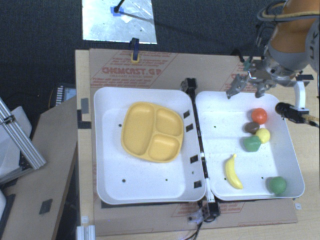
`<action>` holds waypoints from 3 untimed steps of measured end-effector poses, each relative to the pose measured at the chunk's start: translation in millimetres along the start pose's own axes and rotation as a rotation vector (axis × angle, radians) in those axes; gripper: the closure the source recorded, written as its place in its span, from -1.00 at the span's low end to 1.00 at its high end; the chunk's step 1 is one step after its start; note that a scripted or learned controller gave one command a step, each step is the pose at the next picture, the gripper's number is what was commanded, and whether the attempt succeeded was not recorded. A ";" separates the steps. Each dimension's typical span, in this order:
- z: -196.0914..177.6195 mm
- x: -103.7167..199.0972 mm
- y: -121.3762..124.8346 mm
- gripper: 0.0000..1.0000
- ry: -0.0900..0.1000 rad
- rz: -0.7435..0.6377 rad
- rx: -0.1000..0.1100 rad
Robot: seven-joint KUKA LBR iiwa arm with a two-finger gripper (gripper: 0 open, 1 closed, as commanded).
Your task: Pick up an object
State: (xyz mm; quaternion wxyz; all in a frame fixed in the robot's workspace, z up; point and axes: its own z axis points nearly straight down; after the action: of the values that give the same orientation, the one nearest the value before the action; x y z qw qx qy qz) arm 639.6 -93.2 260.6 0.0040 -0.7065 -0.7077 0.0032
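While dark carpet [40, 34] surrounds the bench, a cardboard sheet [165, 66] printed in red covers its top beneath both bins, and a shiny metal plate [119, 14] lies on the floor well beyond. The left bin [107, 184], far left of the pincer [248, 88], holds a yellow divided tray [151, 131]. The pincer hangs over the right bin's [220, 184] far rim, fingers spread, pinching nothing. Below it lie a banana [232, 172], two green fruits [276, 184] [252, 143], an orange ball [259, 116], a yellow piece [263, 135] and a brown piece [251, 127], the last four clustered nearest.
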 end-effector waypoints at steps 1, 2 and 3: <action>-7.2 0.2 1.8 -1.00 -0.001 -0.002 -0.011; 35.5 -0.3 7.8 -1.00 -0.002 -0.001 -0.010; 78.3 1.2 3.3 -1.00 -0.001 0.000 -0.010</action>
State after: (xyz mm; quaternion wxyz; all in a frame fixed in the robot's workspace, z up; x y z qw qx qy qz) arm 642.1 -91.9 182.3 0.0002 -0.7066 -0.7076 0.0003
